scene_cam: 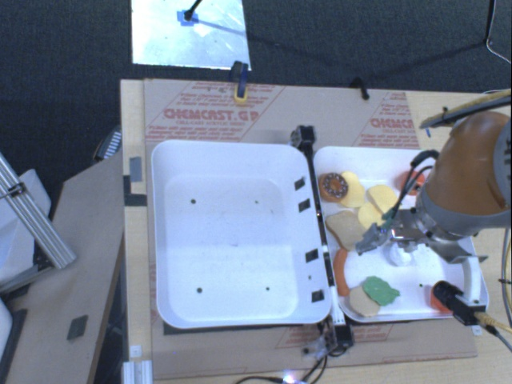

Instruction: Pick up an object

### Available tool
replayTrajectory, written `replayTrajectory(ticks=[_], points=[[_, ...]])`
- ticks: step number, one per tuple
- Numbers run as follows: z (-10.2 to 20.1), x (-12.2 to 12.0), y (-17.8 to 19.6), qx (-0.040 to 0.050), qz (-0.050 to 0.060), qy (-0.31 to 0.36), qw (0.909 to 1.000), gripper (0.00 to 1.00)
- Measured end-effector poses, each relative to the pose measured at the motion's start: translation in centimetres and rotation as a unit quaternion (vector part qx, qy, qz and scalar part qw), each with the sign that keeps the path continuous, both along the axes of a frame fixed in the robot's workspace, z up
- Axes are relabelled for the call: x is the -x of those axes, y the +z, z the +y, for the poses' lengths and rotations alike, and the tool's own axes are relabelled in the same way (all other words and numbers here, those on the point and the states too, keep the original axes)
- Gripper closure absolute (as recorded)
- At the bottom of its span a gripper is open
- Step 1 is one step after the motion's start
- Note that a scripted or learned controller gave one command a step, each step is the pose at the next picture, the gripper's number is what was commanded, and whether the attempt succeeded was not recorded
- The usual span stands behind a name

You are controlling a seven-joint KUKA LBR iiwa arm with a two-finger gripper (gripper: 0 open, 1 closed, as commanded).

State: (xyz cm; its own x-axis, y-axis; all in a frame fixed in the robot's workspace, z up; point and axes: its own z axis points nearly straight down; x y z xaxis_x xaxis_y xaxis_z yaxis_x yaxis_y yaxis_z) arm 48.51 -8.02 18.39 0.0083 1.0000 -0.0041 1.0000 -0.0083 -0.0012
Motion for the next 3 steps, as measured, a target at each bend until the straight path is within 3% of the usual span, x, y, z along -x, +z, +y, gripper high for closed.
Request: replayTrajectory(ticks=[1,2,3], points=[[-4.4,-1.0,-10.3,-0.0012,-0.001,0.002,1.0,0.0],[-0.5,-6.0,-9.8,0.0006,-0.004,0.007,1.0,0.0],[-0.3,-12.2,-9.8,-0.0016,-0.004,0.007,1.0,0.0]])
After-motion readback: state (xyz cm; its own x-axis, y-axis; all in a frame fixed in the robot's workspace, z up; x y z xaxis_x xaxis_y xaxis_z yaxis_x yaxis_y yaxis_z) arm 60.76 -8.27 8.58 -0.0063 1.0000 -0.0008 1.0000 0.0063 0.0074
